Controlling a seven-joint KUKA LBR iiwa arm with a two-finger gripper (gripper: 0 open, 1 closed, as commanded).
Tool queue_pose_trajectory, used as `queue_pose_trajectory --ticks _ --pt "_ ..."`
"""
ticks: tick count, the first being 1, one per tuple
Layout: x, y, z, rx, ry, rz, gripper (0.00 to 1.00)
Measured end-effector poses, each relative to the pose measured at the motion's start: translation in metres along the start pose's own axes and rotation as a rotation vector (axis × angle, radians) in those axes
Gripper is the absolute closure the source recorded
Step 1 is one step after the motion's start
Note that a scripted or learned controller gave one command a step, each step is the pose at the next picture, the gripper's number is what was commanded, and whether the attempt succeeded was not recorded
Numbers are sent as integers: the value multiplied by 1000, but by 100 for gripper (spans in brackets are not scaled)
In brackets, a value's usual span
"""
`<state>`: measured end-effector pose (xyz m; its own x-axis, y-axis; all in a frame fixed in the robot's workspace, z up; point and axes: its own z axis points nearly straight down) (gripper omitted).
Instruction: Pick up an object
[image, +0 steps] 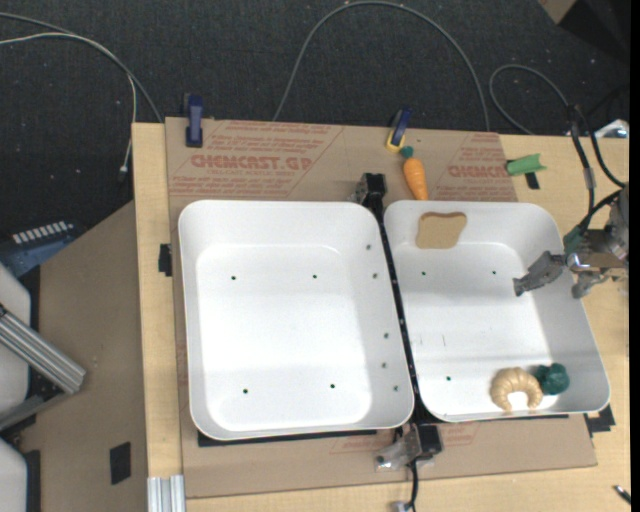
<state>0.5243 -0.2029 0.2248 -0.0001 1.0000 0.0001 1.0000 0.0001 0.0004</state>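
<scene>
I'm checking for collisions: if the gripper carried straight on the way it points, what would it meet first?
Probably bare floor of the right bin: the gripper points left and down over it. Depth is unclear.

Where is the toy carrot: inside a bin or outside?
Outside. The toy carrot lies on the cardboard beyond the right bin's far rim.

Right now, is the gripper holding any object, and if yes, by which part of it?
Nothing is held. The gripper is over the right bin near its right wall, with nothing between its fingers. The croissant, green object and toast slice lie apart from it.
</scene>
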Motion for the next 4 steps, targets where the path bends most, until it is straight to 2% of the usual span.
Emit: queue_pose_trajectory --ticks 4 --pt "0 0 0 0 0 0 0"
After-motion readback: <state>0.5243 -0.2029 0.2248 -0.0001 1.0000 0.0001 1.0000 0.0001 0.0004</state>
